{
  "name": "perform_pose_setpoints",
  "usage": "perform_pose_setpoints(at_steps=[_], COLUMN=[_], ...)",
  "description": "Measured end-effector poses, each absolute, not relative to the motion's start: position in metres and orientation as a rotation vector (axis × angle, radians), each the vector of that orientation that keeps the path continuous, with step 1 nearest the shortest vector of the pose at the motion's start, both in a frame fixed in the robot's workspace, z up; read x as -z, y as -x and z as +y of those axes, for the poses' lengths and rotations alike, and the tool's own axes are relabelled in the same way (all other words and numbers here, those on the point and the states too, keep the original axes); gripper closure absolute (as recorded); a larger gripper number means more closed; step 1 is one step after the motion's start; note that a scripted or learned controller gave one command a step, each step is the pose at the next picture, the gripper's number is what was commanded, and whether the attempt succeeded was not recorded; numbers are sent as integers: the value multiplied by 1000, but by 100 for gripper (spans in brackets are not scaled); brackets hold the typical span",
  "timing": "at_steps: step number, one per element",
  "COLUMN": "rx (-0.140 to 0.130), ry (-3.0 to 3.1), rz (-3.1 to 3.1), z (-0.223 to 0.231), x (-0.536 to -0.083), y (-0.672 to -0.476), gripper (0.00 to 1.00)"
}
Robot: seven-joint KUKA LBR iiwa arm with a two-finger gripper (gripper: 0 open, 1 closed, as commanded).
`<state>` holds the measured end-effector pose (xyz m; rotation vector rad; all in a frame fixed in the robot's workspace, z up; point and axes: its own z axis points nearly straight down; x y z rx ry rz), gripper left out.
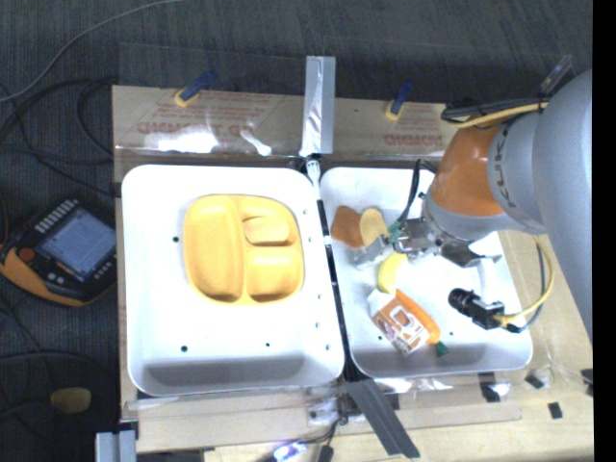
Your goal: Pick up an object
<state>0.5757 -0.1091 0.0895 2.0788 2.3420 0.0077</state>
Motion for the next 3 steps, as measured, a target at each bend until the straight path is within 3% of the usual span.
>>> perform_pose_setpoints(at_steps=[1, 2, 3], rx=[-9, -4, 4], ry=[-2079, -1973, -2060], rz=[2341, 2435, 2372], z=[-109, -123, -66], x=[-99, -90, -183], y=[-576, -602, -595], gripper=[100, 100, 100])
